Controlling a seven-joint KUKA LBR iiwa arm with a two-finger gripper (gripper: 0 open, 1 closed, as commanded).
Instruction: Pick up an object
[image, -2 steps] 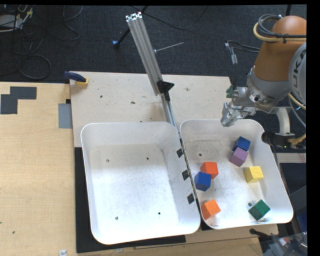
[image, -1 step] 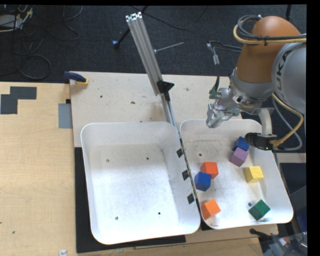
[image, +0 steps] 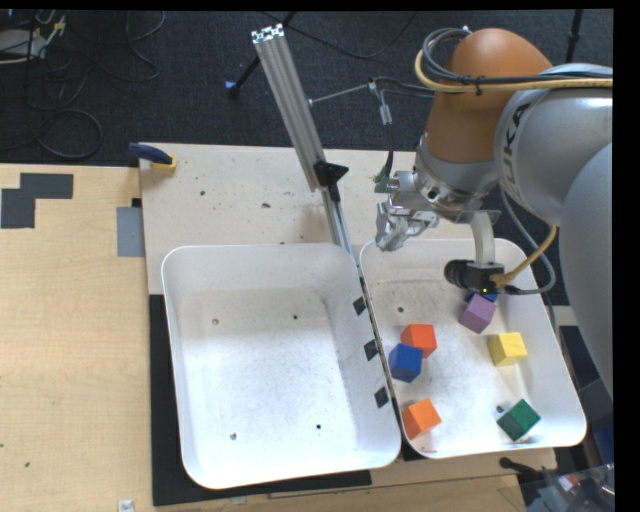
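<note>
Several small cubes lie in the right bin (image: 560, 420): a purple cube (image: 478, 312), a yellow cube (image: 507, 347), a green cube (image: 518, 419), a blue cube (image: 405, 362), an orange cube (image: 420, 338) touching the blue one, and another orange cube (image: 421, 416) near the front rim. My gripper (image: 393, 236) hangs over the far left corner of that bin, well above and behind the cubes. I see nothing carried in it.
The left bin (image: 200, 300) sits beside the right one, its rim meeting it along a line of black clips (image: 370, 348). A slanted aluminium bar (image: 292, 100) rises from between the bins at the back. A black fitting (image: 470, 272) with cables hangs near the purple cube.
</note>
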